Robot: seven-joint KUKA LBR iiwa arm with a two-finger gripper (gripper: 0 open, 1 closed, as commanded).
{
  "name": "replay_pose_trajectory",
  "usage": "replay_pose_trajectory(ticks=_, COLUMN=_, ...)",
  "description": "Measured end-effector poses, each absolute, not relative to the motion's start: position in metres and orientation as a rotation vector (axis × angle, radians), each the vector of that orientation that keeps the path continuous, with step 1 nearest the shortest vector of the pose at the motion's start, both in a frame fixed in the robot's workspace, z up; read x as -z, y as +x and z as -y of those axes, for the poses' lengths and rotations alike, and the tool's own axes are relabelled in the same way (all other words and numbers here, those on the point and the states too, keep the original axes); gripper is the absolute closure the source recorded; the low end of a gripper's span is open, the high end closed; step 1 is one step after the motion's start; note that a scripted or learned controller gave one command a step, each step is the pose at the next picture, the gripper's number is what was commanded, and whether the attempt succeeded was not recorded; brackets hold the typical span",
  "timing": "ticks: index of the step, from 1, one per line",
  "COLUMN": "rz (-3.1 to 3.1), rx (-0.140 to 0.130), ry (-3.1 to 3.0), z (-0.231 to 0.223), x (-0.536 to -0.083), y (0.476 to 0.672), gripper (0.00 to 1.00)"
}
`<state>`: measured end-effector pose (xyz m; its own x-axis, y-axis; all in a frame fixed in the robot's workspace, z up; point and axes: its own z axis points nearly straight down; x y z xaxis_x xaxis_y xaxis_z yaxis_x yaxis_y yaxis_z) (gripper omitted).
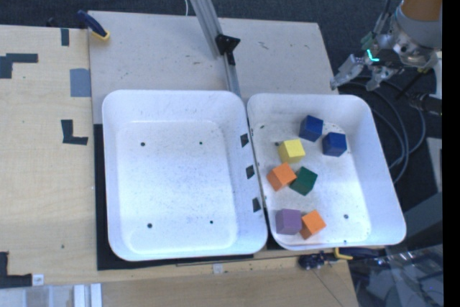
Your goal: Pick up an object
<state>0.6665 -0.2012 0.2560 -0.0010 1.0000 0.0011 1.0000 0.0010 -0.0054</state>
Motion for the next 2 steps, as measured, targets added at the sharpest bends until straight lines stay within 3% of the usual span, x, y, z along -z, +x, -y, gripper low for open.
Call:
replay_pose_trajectory(ticks=1, rz=2.223, rx=-0.004, ry=-2.219, z=0.201, x=-0.259, y=0.667, gripper=0.00)
replay_pose_trajectory(ticks=2, rz=2.221, rx=-0.007, ry=-2.217, z=0.205, x=-0.213, y=0.671, gripper=0.00)
